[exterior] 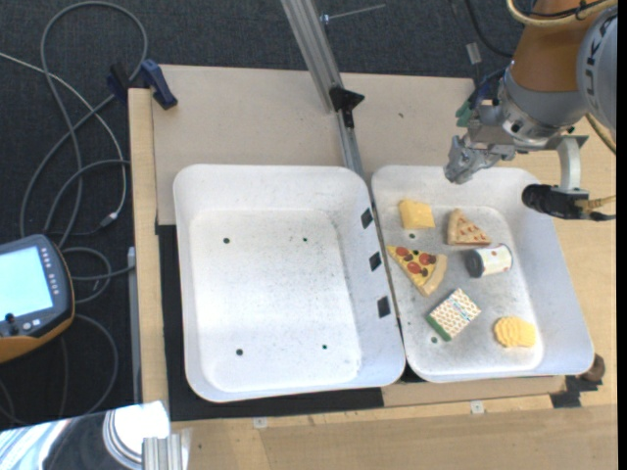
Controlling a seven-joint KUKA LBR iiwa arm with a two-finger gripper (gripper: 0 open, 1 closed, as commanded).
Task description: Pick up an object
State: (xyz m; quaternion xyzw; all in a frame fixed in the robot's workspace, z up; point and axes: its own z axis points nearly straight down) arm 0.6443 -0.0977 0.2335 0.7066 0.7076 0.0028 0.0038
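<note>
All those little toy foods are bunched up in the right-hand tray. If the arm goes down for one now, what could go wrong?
The pizza slice lies close beside the small cylinder and the green-edged block, so the gripper might bump a neighbour. The cylinder lies on its side and may roll away when touched. The flat yellow cracker sits near the right bin wall, leaving little room to get around it.

Robot lab, teach pendant (27, 292), loose cables (73, 155), clamped bench (245, 106)
</note>
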